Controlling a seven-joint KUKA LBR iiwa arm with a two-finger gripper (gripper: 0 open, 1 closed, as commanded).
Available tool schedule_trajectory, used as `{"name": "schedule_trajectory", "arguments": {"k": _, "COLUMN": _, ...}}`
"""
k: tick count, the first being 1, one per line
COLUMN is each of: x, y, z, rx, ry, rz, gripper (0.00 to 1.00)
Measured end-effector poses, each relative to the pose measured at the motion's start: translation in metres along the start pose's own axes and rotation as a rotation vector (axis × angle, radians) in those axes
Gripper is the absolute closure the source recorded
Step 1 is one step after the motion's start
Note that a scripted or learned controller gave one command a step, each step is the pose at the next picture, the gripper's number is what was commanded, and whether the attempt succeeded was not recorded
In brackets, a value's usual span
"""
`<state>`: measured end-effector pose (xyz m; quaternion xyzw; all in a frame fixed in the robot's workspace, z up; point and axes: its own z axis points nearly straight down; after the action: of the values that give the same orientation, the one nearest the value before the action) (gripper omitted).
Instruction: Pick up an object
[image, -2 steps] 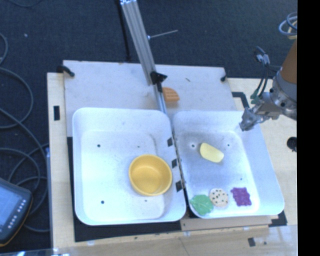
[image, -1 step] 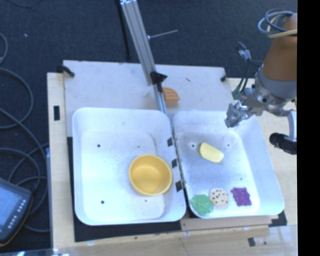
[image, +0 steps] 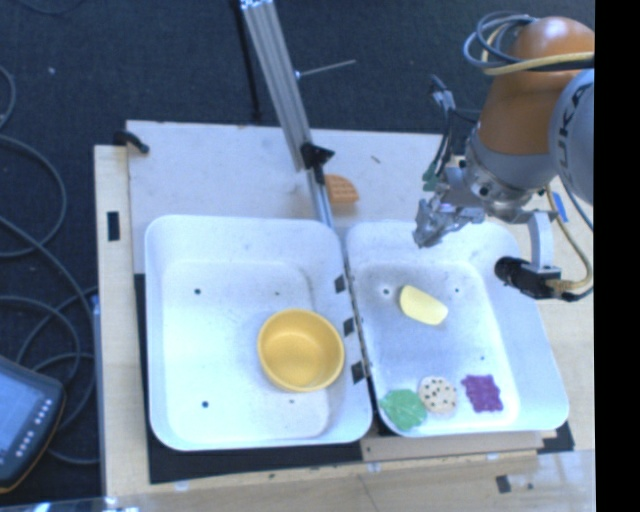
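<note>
From the camera view, the gripper (image: 430, 232) hangs over the right bin's (image: 520, 400) back edge; whether its fingers are spread or closed cannot be told, and nothing is seen between them. The yellow piece (image: 423, 305) lies nearest, just below. Descending there risks striking the rim or missing it entirely.

The claw (image: 432, 228) hangs over the far rim of the right bin (image: 520, 372), nothing visible between its tips. Just below it lies a yellow piece (image: 423, 305); farther below, a green item (image: 403, 408), a spotted cookie (image: 437, 395), and a purple piece (image: 483, 392). Left and below, a yellow bowl (image: 300, 349) sits in the left bin (image: 190, 300).
</note>
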<state>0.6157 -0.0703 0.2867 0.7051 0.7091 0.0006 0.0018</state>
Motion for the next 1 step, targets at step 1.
{"name": "schedule_trajectory", "arguments": {"k": 1, "x": 0.0488, "y": -0.0034, "z": 0.0073, "rx": 0.003, "ry": 0.001, "rz": 0.000, "gripper": 1.00}}
